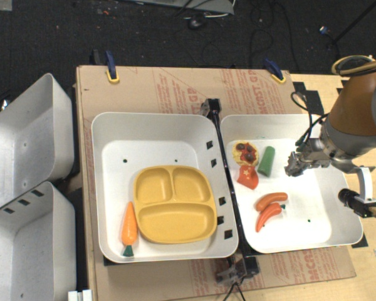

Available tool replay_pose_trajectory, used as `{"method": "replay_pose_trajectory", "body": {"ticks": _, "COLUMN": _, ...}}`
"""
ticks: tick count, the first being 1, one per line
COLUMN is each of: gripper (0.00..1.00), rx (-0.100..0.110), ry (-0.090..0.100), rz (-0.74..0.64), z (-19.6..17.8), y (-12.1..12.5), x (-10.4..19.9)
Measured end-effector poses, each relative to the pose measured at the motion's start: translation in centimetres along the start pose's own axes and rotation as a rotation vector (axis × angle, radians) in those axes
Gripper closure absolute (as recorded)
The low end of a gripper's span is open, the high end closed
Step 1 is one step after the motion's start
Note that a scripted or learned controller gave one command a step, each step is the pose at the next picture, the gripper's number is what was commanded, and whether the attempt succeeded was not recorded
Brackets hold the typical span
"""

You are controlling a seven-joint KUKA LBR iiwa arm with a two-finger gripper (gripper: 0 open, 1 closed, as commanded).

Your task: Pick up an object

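The right bin (313, 231) holds a pizza slice (245, 152), a green cucumber-like piece (266, 160), a red pepper piece (248, 177) and two orange-red sausages (270, 208). My gripper (296, 165) hangs over the right bin's upper right part, just right of the green piece and apart from it. Nothing shows between its fingers. In the left bin (106, 187) a yellow divided plate (175, 204) lies flat with a carrot (129, 226) beside its left edge.
The grey arm with its orange band (357, 108) comes in from the right over the right bin's far corner. A black divider (222, 162) runs between the bins. White trays (25, 168) stand off the bench at the left.
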State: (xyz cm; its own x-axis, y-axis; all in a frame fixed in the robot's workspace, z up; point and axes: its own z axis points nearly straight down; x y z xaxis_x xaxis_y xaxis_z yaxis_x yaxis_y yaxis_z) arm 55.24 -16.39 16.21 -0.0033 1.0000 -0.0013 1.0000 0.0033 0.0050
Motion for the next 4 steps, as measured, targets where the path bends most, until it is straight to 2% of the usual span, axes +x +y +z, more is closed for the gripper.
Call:
{"method": "replay_pose_trajectory", "body": {"ticks": 2, "gripper": 1.00, "rx": -0.001, "ry": -0.001, "rz": 0.000, "z": -11.3, "y": -0.2, "x": 0.4}}
{"method": "replay_pose_trajectory", "body": {"ticks": 4, "gripper": 1.00, "rx": 0.007, "ry": 0.003, "rz": -0.004, "z": -9.3, "y": -2.5, "x": 10.6}}
